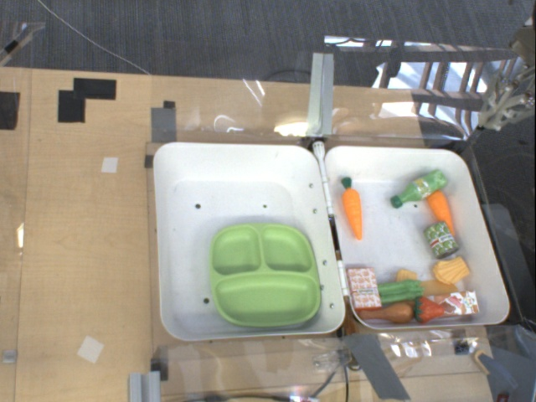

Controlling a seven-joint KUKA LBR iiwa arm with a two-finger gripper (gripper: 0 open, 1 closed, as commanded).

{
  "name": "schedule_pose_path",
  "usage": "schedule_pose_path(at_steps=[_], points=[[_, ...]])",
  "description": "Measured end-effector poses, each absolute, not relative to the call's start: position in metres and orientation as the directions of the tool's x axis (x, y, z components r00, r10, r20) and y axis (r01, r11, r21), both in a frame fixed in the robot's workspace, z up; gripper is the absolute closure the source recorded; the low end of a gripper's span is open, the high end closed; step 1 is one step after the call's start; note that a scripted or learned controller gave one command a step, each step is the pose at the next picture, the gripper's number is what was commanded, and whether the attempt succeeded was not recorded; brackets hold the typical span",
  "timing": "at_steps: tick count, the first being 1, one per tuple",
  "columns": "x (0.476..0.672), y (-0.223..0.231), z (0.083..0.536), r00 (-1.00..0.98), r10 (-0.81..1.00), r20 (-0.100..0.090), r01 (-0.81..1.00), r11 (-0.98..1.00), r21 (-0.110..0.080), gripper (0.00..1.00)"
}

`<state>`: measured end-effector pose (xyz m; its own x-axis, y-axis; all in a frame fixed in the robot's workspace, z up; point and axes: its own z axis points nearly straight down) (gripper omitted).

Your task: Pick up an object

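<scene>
Two shallow white plastic bins side by side on a wood-grain desk (75,249). Left bin (188,178) holds a green three-compartment plate (265,275), smooth, rounded corners. Right bin (385,170) holds toy food: orange carrot (353,209) near its left wall, green bottle (418,188) touching a second carrot (440,208), small labelled can (440,239), yellow ridged piece (450,270); along the front wall a red-and-white carton (363,288), green pod (400,291), brown sausage shape (389,312), red-and-white packet (458,305). Label text too small to read.
</scene>
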<state>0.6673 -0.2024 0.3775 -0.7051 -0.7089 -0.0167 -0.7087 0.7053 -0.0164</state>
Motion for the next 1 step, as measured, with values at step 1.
schedule_pose_path(at_steps=[1], points=[[0.6691, -0.2007, 0.3921, -0.705, -0.709, -0.026, -0.708, 0.706, -0.025, 1.00]])
